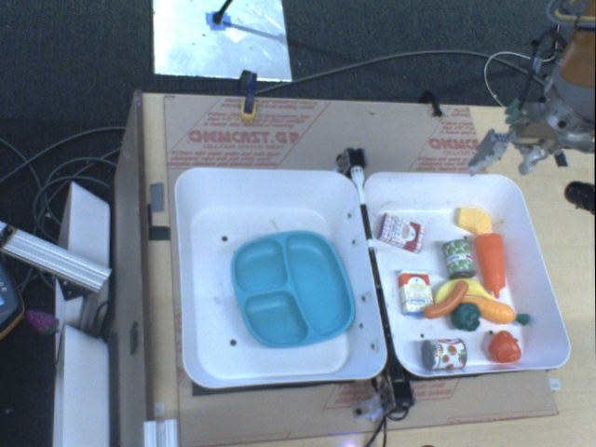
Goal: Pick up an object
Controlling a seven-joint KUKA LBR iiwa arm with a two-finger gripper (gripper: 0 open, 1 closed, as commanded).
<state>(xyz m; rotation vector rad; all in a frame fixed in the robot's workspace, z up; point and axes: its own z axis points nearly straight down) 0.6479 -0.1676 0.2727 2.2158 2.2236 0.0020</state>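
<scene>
White plastic makes up your two shallow bins: the left bin (200,250) holds one blue three-compartment plastic plate (293,287), and the right bin (535,250) holds all the small toy food. The grey arm's two-finger gripper (510,149) hovers above the far edge of the right bin, just outside its rim, with its fingers spread apart and nothing between them.

You could go for the long orange plastic carrot (491,261), lying lengthwise near the bin's right side. It looks light, stiff and smooth, so it may slip; take it across the narrow middle, not along its taper.

By my count you have ten pieces there: two carrots, counting the smaller orange one (498,311), two tins, the green-labelled can (458,257) and the red-and-white can (444,353), two small cartons (400,232) (415,292), one sausage (446,299), one yellow wedge (474,220), one red tomato-like piece (504,346) and one green broccoli piece (466,317).
</scene>
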